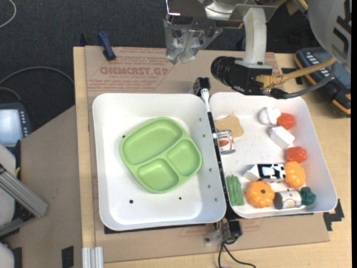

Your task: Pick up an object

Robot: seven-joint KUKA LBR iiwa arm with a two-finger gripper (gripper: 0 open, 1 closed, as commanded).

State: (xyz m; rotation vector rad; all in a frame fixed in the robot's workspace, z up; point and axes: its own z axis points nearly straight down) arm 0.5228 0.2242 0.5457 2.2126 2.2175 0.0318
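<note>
End effector [183, 48] hangs above bench, beyond left bin [106, 149]; fingers pointing down

silver metal wrist block [212, 4], translucent fingers [183, 44]

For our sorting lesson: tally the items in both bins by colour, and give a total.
Green: 3 (plate, pod, broccoli)
Orange: 2 (pumpkin, pepper)
Red: 2 (upper red piece, lower red piece)
White: 2 (round white piece, white block)
Tan: 1 (slice)
Mixed: 3 (upper can, lower can, box)
Total: 13
</note>
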